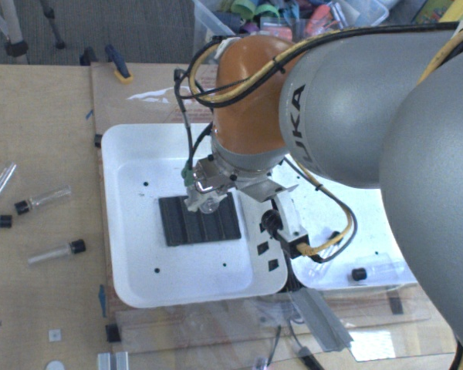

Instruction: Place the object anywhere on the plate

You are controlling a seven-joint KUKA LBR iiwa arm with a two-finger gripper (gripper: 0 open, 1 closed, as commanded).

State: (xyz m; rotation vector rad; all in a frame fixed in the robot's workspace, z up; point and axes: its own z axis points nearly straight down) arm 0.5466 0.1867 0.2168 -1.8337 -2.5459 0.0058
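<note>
Left bin [131, 276]: shallow, white, carrying a dark ribbed plate [187, 226] near its middle, a little toward the right wall.

Gripper [204, 203]: lowered over the plate's upper edge, apparently touching or just above it. Opening impossible to judge from this slanted view; wrist hardware and orange band [247, 91] crowd above. Nothing discernible between the tips.

Right bin [386, 280]: mostly hidden under the arm [370, 91]. Small clear tube with a black cap [368, 273] lying near the front edge, well apart from the gripper and plate. Probably the object to be placed, though not certain.

Bench [38, 129], left portion: several similar capped tubes [55, 250], scattered, outside both bins.

Risks, as judged: releasing over the plate with nothing held, leaving the task undone. Pressing down on the upper edge likely to tip or slide the plate toward the bin wall. A round tube set on the ribs liable to roll off if dropped crosswise or from height.
</note>
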